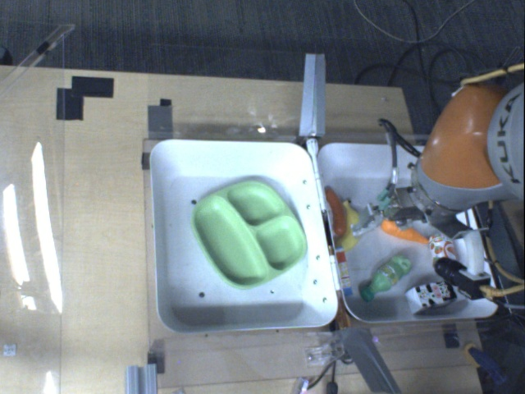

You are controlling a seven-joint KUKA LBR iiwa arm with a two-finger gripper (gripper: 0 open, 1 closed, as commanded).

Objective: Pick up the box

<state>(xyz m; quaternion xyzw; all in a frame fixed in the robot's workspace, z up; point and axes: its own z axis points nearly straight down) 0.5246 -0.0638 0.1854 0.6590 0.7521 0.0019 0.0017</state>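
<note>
Looking down: you see two white bins side by side on the desk (82, 245), the left bin (176, 302) and the right bin (361, 158).
Arm: the grey arm (472, 146) with its orange band comes in from the right and hangs over the right bin.
Gripper (392, 210): it is low over the middle of the right bin, just above the orange carrot-shaped item (404, 233); you cannot tell if it is open or closed.
Box (431, 295): the small white and black piece looks most like it; it lies in the front right corner of the right bin, apart from the gripper.
Other things in the right bin: a green bottle (385, 275) lies near the front, and a red item (333, 208) and a yellow item (349, 222) are by the left wall.
Left bin: it holds a green tray (248, 232) with three compartments.
</note>
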